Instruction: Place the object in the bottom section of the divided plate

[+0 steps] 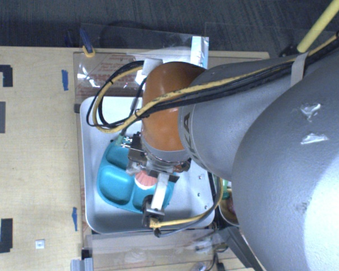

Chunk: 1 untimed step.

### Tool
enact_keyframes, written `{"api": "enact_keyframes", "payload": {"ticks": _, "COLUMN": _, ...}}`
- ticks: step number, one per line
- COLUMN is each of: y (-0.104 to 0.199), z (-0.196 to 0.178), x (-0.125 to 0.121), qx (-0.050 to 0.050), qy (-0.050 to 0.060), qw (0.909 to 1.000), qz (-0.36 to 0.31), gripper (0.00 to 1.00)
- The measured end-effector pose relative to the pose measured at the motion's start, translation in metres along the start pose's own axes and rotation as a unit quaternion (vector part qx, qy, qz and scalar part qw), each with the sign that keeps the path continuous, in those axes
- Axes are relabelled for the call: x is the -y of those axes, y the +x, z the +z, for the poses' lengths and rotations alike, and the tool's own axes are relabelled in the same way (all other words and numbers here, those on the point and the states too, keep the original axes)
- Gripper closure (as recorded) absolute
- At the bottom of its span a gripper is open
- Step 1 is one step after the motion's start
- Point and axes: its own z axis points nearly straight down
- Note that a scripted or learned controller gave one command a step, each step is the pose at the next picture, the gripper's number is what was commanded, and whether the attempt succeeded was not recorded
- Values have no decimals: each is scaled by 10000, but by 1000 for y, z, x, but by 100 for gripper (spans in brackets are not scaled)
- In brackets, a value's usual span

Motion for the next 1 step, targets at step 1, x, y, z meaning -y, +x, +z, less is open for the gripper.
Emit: {"api": "enact_keyframes", "payload": {"ticks": 1, "y": 0, "z": 0, "x": 0, "qx": 0, "qy": 0, "qw": 10000, "qz": 1, "gripper": 0}}
